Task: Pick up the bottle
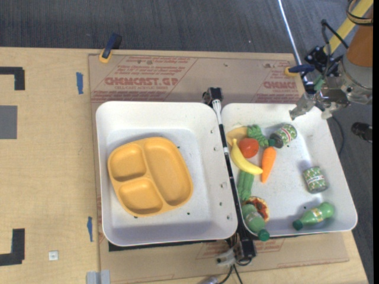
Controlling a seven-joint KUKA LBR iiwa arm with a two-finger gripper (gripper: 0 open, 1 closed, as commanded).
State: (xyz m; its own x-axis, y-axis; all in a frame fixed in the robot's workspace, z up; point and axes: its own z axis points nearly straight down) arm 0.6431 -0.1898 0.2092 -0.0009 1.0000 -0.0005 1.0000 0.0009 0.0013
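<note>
- Two white bins side by side on the counter (53, 129); left bin (112, 123) has a yellow divided plate (150, 174), right bin (337, 164) has all the small stuff.
- Pincer (303, 107) sits at the upper right, over the far rim of the right bin, on the grey arm (349, 87) with the orange band (361, 46). Cannot tell how the pincer is set; too small and blurred. Nothing seen in it.
- Green bottle (314, 216) lies on its side in the near right corner of the right bin, well apart from the pincer, almost straight toward the camera from it, slightly right.
- Second green bottle-like item (254, 222) lies at the near left edge of the same bin, touching a red-orange piece; far from the pincer, down and left.
- Green can (284, 135) is the closest item, just below-left of the pincer.
- Another green can (315, 179) lies between the pincer and the green bottle.
- Carrot (267, 163), banana (243, 161), tomato (249, 147) cluster left and nearer the camera than the pincer.
</note>
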